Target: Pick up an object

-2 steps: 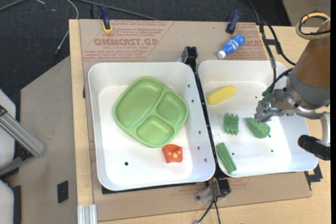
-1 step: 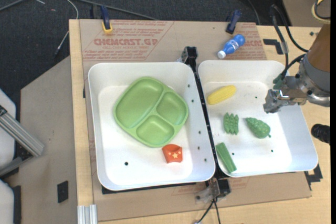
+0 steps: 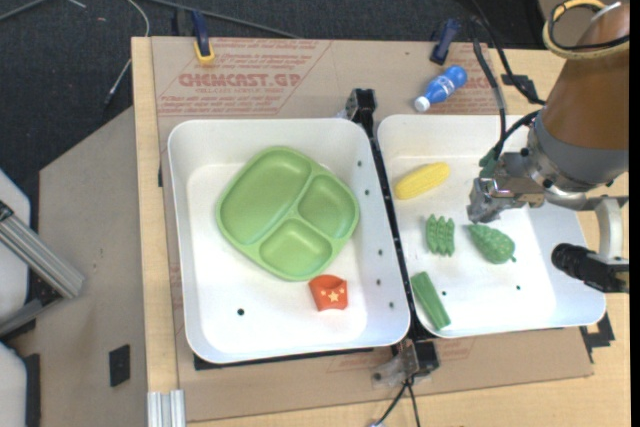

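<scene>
The arm reaches over the right bin (image 3: 560, 315), and its gripper (image 3: 484, 206) hangs just left of and above a leafy green toy (image 3: 493, 242). A yellow corn cob (image 3: 421, 180) lies at the bin's back left. A ridged green piece (image 3: 439, 235) sits left of the leafy toy, and a long green pod (image 3: 431, 300) lies against the bin's front left wall. The left bin (image 3: 200, 315) holds a green divided plate (image 3: 288, 212) and a small red block with a star (image 3: 329, 293). Nothing shows between the fingers.
A blue and white bottle (image 3: 441, 88) lies on the cardboard behind the right bin. A black clamp (image 3: 361, 104) sits where the bins meet at the back. Blue clips (image 3: 203, 40) hold the cardboard's far edge. Cables run across the dark floor beyond.
</scene>
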`<state>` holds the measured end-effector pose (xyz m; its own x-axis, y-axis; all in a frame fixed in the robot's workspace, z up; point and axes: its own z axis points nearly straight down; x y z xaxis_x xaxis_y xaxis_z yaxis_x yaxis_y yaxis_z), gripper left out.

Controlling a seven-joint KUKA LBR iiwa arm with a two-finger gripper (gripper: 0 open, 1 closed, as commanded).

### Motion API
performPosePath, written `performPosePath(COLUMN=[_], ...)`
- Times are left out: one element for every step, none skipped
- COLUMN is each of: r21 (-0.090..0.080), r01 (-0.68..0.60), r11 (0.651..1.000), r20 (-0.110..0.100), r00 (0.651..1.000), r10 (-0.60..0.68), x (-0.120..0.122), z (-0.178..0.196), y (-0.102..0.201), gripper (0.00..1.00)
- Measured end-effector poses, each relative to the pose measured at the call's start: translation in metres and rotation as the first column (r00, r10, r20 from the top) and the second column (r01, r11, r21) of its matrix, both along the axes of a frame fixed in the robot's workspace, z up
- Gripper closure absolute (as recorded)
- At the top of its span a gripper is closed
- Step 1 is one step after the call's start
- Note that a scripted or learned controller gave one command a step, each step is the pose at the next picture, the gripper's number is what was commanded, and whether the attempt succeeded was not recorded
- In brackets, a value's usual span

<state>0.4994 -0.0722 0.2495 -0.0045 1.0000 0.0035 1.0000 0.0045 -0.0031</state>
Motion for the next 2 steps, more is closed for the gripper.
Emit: performPosePath(r21=[0.001, 0.000], r01=[-0.001, -0.002], r11=[1.000, 1.000], r20=[0.000, -0.003], r00=[1.000, 1.000], r10=[0.001, 0.002], x=[-0.008, -0.007], z=[0.001, -0.019], y=[0.052, 0.108], gripper=[1.00, 1.00])
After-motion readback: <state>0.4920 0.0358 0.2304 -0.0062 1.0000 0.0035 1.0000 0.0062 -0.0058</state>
